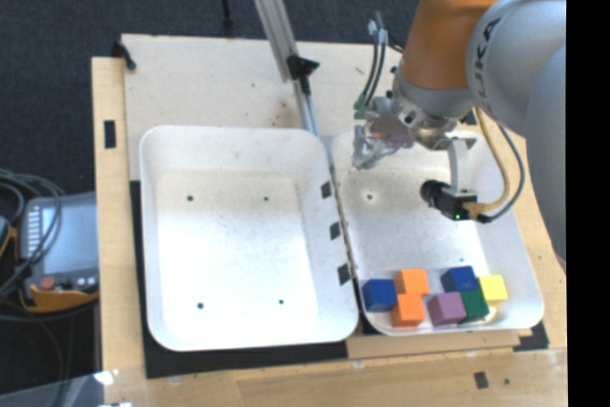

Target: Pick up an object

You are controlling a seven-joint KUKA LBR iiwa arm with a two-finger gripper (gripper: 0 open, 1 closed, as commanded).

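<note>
Several small coloured blocks lie clustered at the near end of the right bin (pixel 505 243): a blue block (pixel 379 294), two orange blocks (pixel 412 282), a purple block (pixel 445 308), a green block (pixel 475 304), another blue block (pixel 459 279) and a yellow block (pixel 493 289). My gripper (pixel 367 151) hangs over the far left corner of the right bin, well away from the blocks. Nothing shows between its fingers.
The left bin (pixel 238 234) sits beside the right one, sharing a middle rim. A slanted metal rail (pixel 272 14) rises from the back of the bench. A black cable with a connector (pixel 448 197) hangs from the wrist over the right bin.
</note>
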